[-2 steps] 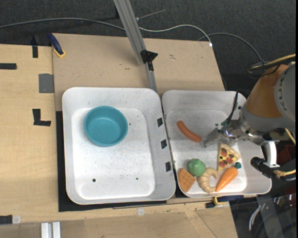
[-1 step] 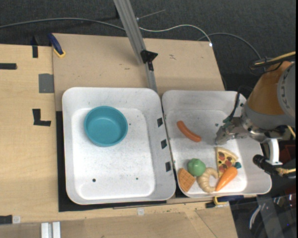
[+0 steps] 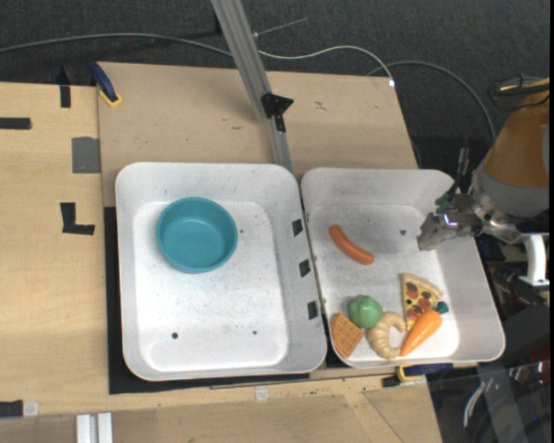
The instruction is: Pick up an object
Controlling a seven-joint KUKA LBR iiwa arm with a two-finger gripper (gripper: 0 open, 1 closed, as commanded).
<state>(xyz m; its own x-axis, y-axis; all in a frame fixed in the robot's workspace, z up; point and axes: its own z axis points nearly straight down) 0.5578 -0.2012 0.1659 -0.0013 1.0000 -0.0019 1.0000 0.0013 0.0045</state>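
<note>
Camera view: gripper hangs over the right bin – can't tell its grip – near the sausage, teal bowl left.

A teal bowl is seen in the left bin. Behind that bin, a grey pole is slanted across the counter; black cables are laid beyond it.
</note>
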